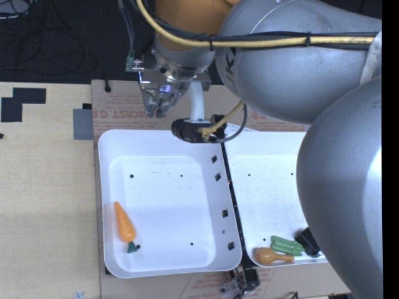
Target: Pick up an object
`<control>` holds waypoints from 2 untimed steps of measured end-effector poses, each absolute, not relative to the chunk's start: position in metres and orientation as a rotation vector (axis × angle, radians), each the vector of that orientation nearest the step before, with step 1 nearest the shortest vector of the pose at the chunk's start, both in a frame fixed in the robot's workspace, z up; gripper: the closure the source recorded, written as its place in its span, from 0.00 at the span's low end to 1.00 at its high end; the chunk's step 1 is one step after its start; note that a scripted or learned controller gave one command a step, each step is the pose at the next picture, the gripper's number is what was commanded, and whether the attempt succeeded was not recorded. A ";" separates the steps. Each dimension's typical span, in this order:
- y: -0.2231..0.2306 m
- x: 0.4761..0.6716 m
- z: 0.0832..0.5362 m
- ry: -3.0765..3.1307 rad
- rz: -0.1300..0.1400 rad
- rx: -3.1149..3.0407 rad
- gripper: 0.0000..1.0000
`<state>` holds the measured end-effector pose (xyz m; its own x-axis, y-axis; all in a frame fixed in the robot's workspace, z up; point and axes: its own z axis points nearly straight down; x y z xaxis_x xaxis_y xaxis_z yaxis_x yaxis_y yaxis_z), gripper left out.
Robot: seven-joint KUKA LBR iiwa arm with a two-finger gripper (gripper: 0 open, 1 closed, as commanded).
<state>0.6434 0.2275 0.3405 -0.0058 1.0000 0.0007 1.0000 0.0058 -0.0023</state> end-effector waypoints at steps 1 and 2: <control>0.156 0.586 0.370 -2.215 0.006 -2.226 1.00; 0.078 0.577 0.351 -2.212 0.011 -2.229 1.00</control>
<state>0.5771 0.0780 0.3505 0.0075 1.0000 -0.0040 1.0000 -0.0075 -0.0059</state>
